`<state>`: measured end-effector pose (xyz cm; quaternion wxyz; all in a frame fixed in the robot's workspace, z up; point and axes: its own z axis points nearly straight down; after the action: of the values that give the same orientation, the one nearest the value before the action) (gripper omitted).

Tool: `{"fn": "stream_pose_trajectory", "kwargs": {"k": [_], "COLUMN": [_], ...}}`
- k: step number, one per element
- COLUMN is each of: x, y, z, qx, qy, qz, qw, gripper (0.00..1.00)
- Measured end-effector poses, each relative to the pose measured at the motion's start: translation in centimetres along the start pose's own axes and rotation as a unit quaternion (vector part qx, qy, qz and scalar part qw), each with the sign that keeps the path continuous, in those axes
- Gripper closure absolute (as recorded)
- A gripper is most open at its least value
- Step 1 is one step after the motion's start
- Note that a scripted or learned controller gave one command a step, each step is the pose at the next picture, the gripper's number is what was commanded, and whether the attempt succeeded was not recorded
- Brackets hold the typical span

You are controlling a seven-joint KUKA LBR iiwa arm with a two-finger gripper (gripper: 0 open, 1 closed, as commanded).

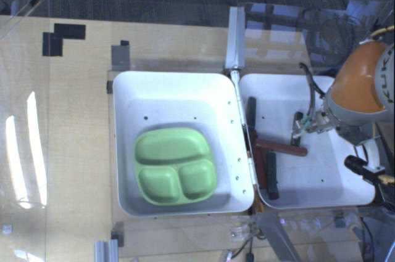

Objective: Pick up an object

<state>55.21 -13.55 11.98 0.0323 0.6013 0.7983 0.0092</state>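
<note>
Black bar (271,176), lying near the right bin's (345,196) front wall with its long axis front-to-back, is touched at its far end by the brown bar (281,148), which runs crosswise just below the gripper (300,129); jaw state cannot be told.

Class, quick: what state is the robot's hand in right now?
Hand: low in the right bin, at the end of the reddish-brown bar; open or shut cannot be told, and no object is seen in its grip.
</note>
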Motion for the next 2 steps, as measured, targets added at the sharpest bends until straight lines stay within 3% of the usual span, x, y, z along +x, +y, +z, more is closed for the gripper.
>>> {"fn": "stream_pose_trajectory", "kwargs": {"k": [1, 2], "x": [0.0, -5.3], "y": [0.0, 1.6], "z": [0.0, 3.4], "qx": [0.000, 0.022], "qy": [0.000, 0.017], "qz": [0.000, 0.015], "qw": [1.0000, 0.9995], "gripper": [0.00, 0.00]}}
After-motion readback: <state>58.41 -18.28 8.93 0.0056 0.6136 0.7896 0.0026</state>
